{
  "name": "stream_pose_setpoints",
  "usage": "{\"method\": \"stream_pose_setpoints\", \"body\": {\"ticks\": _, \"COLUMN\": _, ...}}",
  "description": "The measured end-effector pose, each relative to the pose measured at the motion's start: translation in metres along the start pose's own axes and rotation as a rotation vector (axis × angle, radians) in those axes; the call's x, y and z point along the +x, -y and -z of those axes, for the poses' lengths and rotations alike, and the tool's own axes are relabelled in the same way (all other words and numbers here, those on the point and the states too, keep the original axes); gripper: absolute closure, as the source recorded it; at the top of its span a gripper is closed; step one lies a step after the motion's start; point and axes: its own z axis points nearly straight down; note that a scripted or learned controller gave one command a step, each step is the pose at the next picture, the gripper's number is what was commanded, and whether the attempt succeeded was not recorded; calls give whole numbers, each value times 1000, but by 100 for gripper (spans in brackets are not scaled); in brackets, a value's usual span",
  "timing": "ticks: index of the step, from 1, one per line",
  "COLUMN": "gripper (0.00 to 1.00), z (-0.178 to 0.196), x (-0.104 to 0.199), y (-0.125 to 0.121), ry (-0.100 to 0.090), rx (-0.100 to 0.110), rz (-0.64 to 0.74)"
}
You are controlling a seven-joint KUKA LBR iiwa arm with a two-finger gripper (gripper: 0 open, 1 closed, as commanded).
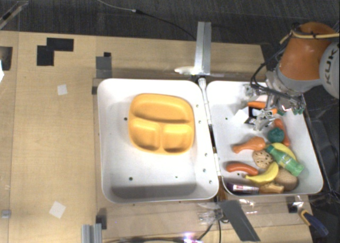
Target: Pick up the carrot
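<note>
The carrot (278, 126) is a small orange piece with a teal-green leafy top (275, 135). It lies in the right bin (228, 104), toward the upper right of the toy pile. My gripper (263, 118) hangs low over the bin just left of the carrot, close to it or touching it. The wrist and its cables hide the tips. A short orange object (257, 105) lies just above and left of the gripper, partly hidden by it. Nothing is visibly held.
In the right bin lie a chicken drumstick (249, 145), cookie (261, 158), green bottle (287, 160), banana (268, 174), sausage (241, 168), potato (287, 179) and marker (244, 187). The left bin (114, 146) holds a yellow divided plate (161, 122).
</note>
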Motion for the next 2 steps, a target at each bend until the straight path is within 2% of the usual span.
{"method": "stream_pose_setpoints", "body": {"ticks": 1, "gripper": 0, "z": -7, "x": -17, "y": -27, "ry": -38, "rx": -10, "rz": -10}}
{"method": "stream_pose_setpoints", "body": {"ticks": 2, "gripper": 100, "z": 8, "x": -23, "y": -26, "ry": -12, "rx": -2, "rz": -12}}
